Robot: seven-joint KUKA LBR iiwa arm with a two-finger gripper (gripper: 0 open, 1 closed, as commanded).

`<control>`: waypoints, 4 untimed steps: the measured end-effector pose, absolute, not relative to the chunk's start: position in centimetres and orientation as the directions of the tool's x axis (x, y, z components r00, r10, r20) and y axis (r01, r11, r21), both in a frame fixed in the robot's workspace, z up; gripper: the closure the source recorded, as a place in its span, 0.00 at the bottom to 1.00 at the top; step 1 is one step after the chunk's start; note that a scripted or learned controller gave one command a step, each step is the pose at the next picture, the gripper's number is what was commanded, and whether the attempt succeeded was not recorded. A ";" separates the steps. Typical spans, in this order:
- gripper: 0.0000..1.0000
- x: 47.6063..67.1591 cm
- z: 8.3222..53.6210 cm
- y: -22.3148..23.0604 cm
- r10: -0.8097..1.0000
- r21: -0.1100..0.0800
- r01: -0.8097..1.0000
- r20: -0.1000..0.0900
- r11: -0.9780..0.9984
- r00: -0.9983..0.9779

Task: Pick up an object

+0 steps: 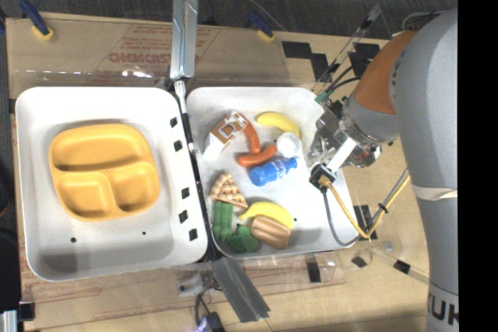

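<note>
The right bin (311, 101) holds a jumble of toy foods. A blue bottle (271, 170) with a white cap lies in the middle, beside an orange sausage (254, 149). A yellow banana (278, 122) and a small brown-and-white box (228, 128) lie toward the back. At the front are a waffle slice (226, 190), a green piece (230, 229), a second banana (268, 213) and a brown bread roll (271, 232). My gripper (321, 162) hangs over the bin's right side, just right of the bottle's cap, with nothing seen in its grasp.
The left bin (39, 245) carries a yellow divided tray (101, 167). A metal clamp bar (183, 35) stands at the back between the bins. A yellow cable (346, 218) loops below the wrist over the right bin's front corner.
</note>
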State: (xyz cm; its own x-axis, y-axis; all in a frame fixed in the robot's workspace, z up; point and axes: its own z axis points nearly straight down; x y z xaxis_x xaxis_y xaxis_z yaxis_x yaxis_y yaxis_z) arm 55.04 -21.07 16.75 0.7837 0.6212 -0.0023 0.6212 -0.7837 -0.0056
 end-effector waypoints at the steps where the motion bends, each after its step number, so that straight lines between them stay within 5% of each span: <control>1: 1.00 59.8 12.3 -16.9 0.349 -0.004 0.349 -0.004 -0.937 0.937; 2: 1.00 60.6 10.9 -11.2 0.209 -0.005 0.209 -0.004 -0.978 0.978; 3: 1.00 58.7 19.1 -8.2 0.389 -0.001 0.389 0.001 -0.921 0.921; 4: 0.00 58.7 18.9 -8.2 0.389 -0.003 0.389 -0.003 -0.921 0.921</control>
State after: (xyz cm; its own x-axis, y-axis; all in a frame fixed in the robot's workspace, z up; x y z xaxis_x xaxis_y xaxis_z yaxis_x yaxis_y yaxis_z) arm 58.65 -8.18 18.94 0.9211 0.3894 -0.0030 0.3894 -0.9211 -0.0026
